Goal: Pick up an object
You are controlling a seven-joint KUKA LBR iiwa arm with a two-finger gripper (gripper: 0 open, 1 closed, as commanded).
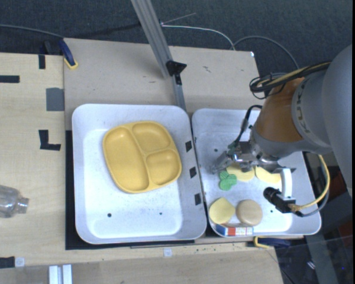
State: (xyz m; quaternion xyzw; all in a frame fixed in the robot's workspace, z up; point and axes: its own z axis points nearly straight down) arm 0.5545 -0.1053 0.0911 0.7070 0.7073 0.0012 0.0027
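Note:
The right bin (pixel 213 129) holds several small toy foods: a green piece (pixel 227 181), a pale yellow flat piece (pixel 244 174), another yellow piece (pixel 266 173), a yellow round piece (pixel 221 210) and a tan round piece (pixel 249 212). My gripper (pixel 235 160) hangs low over the bin's middle, just above the green and pale yellow pieces. The arm's orange band (pixel 276 118) and grey body cover the bin's right side. Nothing shows between the fingers.
The left bin (pixel 89 129) holds a yellow divided plate (pixel 142 155). A clear plastic bottle (pixel 6 200) lies on the bench at far left. A metal pole (pixel 154 28) slants down toward the bins' top. Cables trail by the right bin.

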